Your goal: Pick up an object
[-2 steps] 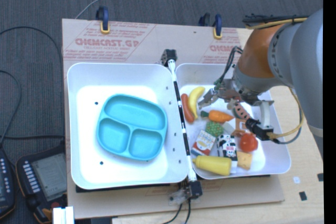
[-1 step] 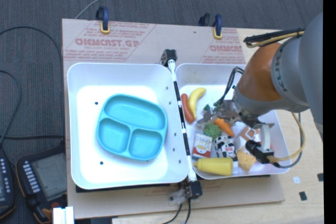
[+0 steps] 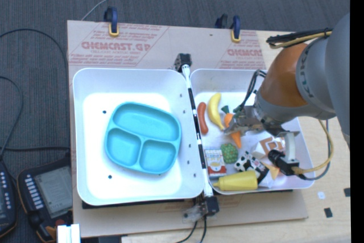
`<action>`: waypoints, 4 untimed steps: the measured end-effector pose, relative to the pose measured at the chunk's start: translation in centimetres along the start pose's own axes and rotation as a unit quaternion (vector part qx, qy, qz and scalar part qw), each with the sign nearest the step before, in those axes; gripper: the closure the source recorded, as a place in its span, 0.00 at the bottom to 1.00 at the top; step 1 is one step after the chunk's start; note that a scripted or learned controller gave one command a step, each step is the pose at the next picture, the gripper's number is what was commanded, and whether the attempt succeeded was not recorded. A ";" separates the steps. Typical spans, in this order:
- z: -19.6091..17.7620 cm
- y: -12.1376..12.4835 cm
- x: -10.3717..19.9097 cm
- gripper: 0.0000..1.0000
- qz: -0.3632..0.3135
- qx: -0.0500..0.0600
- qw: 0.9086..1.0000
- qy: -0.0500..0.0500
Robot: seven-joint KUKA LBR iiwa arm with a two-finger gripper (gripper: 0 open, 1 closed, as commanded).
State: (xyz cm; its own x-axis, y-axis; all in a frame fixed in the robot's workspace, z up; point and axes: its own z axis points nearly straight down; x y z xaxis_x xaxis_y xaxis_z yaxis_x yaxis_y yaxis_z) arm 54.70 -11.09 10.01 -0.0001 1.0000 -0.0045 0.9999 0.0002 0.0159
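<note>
Pincer point(image 3: 236, 129) low in rt bin point(image 3: 304, 145) by carrot point(image 3: 234, 138); grip state unclear

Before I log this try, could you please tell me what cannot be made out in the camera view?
- Hand: the arm's wrist covers it; open or shut is unclear.
- Carrot: partly under the hand; contact unclear.
- Right bin: its right side is hidden by the arm.
- Small card: print too small to read.

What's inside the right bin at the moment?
The right bin holds a banana, a red sausage, a green piece, a yellow piece and a black-and-white toy. The arm covers the bin's far right part.
</note>
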 end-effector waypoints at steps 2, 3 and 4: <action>-9.4 -2.7 6.9 1.00 -0.001 0.008 1.000 0.002; -11.8 -6.1 14.6 1.00 -0.001 0.009 1.000 0.003; -12.8 -6.1 14.5 1.00 -0.001 0.009 1.000 0.002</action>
State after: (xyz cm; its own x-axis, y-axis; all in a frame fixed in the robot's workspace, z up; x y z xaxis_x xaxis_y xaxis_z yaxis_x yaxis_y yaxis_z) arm 48.43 3.47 22.63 -0.0027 1.0000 -0.0001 1.0000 0.0027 -0.0019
